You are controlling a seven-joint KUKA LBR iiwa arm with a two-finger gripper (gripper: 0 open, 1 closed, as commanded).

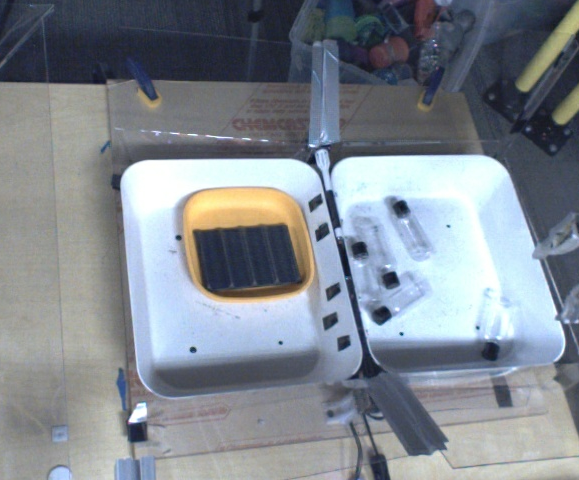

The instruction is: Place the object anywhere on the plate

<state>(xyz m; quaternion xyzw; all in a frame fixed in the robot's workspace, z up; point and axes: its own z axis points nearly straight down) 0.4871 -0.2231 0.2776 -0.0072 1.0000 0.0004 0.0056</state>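
Claw (570,268): at the view's right edge, just outside the right rim of the right bin (529,218); two pale metal prongs show there, spread apart with nothing between them
Arm: I cannot make out more of it than those prongs
Dark ribbed block (246,257): well apart from the claw, in the bin farther from it; it lies flat inside the plate, its ridges running away from the camera, and it covers most of the plate's floor
Plate (201,215): yellow-orange with rounded corners, resting on the floor of the left bin (149,298), beyond the centre divider as seen from the claw
Clear vials with black caps: several are scattered in the bin nearest the claw
Closest vial (492,323): near the claw, by that bin's right front corner, and apart from the others
Other vials (407,226): a loose group farther from the claw, toward the divider; how many are touching is hard to tell
Divider (331,268): between the two bins, with a row of small dark tabs
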